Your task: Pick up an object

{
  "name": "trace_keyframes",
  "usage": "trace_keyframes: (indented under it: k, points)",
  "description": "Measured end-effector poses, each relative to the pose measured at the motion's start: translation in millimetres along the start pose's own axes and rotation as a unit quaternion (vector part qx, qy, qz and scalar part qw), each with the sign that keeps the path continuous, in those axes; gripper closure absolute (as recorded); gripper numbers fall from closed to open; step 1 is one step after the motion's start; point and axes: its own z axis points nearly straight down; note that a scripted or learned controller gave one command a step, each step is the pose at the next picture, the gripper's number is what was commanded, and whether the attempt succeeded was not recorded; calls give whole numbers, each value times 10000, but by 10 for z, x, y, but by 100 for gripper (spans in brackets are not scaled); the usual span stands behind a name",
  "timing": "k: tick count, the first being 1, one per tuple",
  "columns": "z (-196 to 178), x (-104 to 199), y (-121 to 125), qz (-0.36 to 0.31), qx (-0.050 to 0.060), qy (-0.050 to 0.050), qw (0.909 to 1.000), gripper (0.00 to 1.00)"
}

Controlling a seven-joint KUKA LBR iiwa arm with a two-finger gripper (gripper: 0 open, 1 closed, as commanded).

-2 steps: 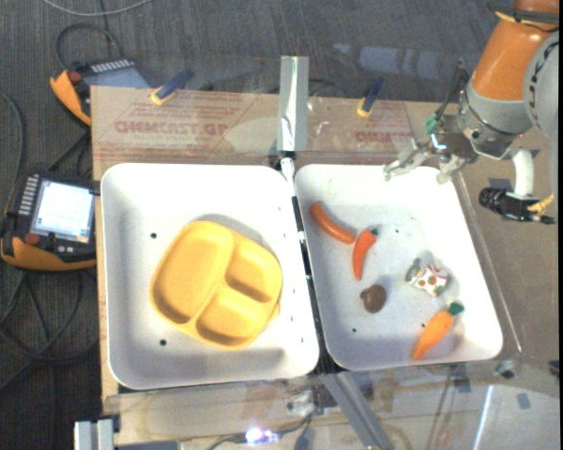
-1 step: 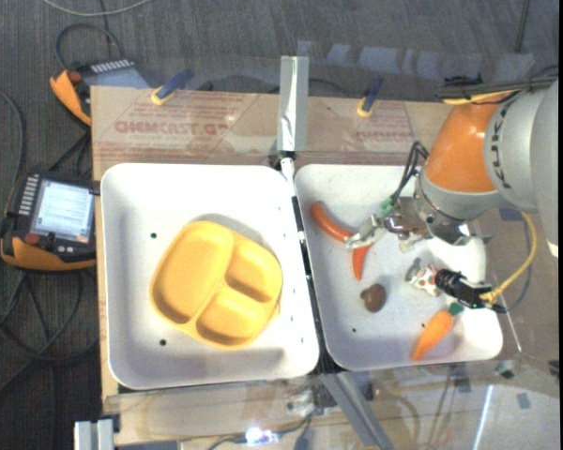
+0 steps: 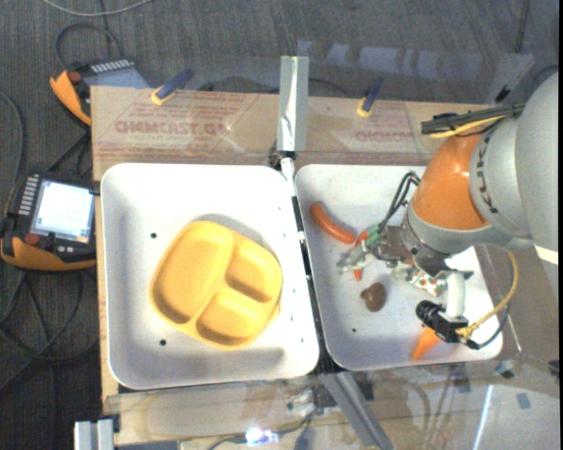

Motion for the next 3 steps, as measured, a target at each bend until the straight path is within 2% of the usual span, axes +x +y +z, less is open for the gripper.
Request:
trace_keyframes:
  k: [1, 2, 3]
  points:
    - [9, -18, 524, -441, 3, 6, 9990, 0]
    - [-82, -28, 525, -436, 5, -2, 9990, 100]
    - [-926, 537, 1165, -2205, 62, 14, 9754, 100]
